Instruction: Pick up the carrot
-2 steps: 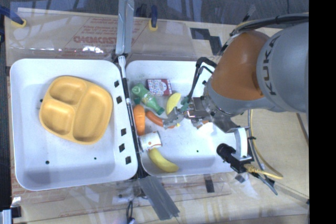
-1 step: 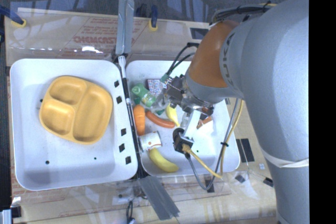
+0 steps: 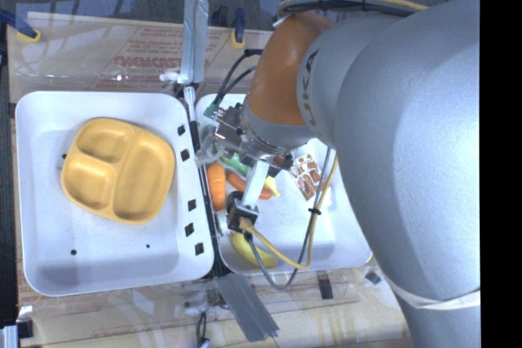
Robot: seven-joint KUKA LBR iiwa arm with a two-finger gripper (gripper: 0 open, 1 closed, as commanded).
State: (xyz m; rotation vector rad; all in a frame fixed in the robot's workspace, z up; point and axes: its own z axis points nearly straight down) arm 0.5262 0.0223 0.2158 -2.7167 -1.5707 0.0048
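Approach step judged in hand: tool [image 3: 231, 152] poised just beside carrot [image 3: 216, 185]; tool opening cannot be told. Centring over carrot required next.

The carrot [image 3: 216, 185] was orange and stubby; it lay flat in the right-hand bin [image 3: 347, 234], close beside that bin's left wall and lengthwise along it; its far end was partly hidden.

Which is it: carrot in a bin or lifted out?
In: the carrot lies on the right bin's floor, beside its left wall.
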